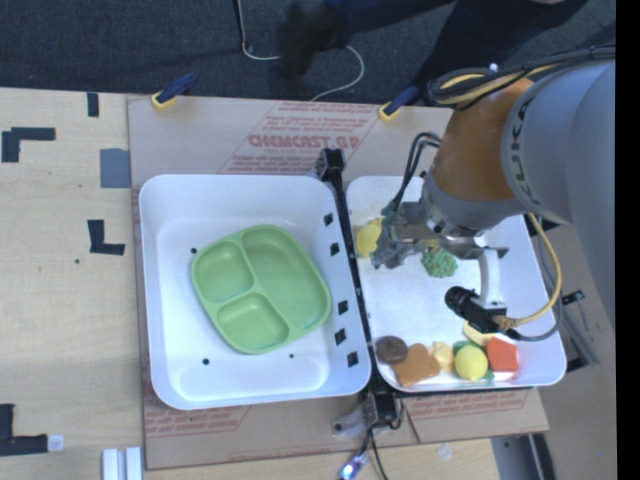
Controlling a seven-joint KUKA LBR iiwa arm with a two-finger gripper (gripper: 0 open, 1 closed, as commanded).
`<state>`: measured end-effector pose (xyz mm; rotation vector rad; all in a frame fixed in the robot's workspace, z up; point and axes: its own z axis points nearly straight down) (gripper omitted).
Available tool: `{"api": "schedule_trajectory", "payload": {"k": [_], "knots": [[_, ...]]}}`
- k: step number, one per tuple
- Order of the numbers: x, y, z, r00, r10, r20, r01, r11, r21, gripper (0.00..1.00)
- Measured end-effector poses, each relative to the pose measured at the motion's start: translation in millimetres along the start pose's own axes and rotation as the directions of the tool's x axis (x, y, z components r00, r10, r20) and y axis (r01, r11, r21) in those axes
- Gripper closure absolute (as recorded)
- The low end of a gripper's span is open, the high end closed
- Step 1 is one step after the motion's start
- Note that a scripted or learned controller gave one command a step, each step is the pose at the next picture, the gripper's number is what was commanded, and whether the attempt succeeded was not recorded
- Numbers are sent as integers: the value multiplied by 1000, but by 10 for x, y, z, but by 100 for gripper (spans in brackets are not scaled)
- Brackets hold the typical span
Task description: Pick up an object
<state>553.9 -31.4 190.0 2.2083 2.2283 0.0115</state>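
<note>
On the cardboard, red print reads "CHEMCAST GP" (303,140) — gripper (392,251) over the right bin (400,190).

One fixed camera, mounted above the bench (60,268), looking down at a slant. Far edge of the bench sits at top of frame, near edge at bottom. Both white bins fit in frame: left bin (160,268) center-left, right bin (535,373) center-right. Arm (520,158) enters from the right and looms large, close to the lens. Mid-range framing, dark floor (120,28) visible along the top.
</note>
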Motion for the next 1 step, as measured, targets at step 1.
{"api": "schedule_trajectory", "payload": {"k": [1], "knots": [[1010,39,-1285,1000,-6,-4,6,1000,-6,100]]}}
